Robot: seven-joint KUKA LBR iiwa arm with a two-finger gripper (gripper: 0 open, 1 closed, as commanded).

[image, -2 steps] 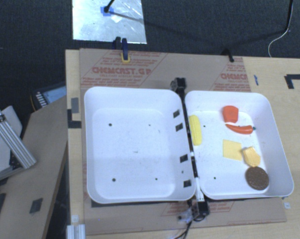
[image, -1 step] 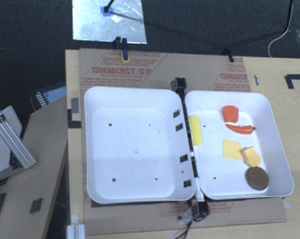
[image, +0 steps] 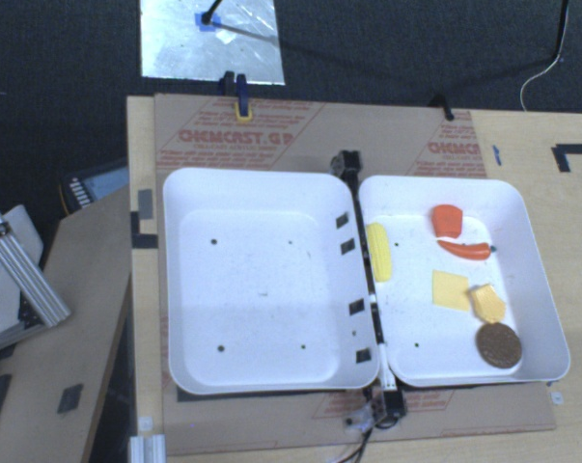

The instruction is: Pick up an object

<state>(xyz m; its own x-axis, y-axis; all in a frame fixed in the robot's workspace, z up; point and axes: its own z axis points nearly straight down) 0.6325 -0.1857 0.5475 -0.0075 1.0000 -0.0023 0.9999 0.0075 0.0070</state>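
Several small objects lie in the right bin [image: 537, 249]. A yellow corn cob [image: 378, 251] rests along its left wall. An orange block [image: 447, 220] sits near the far side, with a red chili pepper [image: 465, 250] just in front of it. A flat yellow cheese slice [image: 451, 289] lies mid-bin, touching a smaller yellow chunk [image: 488, 303] at its right. A round brown cookie [image: 499, 344] sits at the near right corner.
The left bin [image: 189, 201] adjoins the right one, joined by black clips along the shared wall [image: 358, 278]. Both bins rest on a cardboard sheet [image: 271, 133] over the bench. A metal plate [image: 211, 27] lies on the floor beyond.
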